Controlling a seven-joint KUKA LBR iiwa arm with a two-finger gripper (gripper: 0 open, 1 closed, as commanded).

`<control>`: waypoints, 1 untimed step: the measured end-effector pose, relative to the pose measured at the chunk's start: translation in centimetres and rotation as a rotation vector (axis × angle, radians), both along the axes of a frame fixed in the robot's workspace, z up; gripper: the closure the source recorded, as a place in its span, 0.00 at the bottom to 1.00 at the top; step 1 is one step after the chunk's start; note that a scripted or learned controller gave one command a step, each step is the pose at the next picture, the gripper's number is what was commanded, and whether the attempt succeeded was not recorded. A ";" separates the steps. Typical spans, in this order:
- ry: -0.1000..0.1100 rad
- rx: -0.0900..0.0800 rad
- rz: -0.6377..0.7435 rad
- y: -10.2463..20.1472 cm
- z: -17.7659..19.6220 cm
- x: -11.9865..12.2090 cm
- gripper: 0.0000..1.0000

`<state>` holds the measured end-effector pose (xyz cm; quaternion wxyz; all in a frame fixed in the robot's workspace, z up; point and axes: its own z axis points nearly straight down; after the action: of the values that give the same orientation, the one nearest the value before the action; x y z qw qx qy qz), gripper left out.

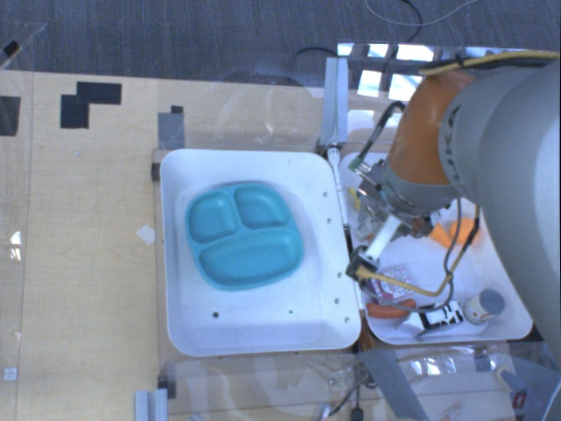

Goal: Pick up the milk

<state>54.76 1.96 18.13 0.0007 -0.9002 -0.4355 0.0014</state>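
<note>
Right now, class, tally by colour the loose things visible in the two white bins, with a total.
Blue divided plate: 1
Orange thing: 1
Red thing: 1
Black-and-white thing: 1
Greyish small cylinder: 1
Total: 5 in view; the arm covers part of the right bin.

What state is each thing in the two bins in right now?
Blue divided plate: flat, right way up, in the left bin.
Orange item: in the right bin, partly hidden by the arm.
Small pale container: apparently on its side, in the right bin.
Black-and-white item: lying by the right bin's front wall.
Arm: reaching over the right bin.
</note>
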 end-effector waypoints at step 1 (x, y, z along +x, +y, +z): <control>0.002 0.001 0.003 0.1 0.8 0.1 1.00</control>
<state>54.89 2.09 18.90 0.0014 -0.8995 -0.4370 0.0021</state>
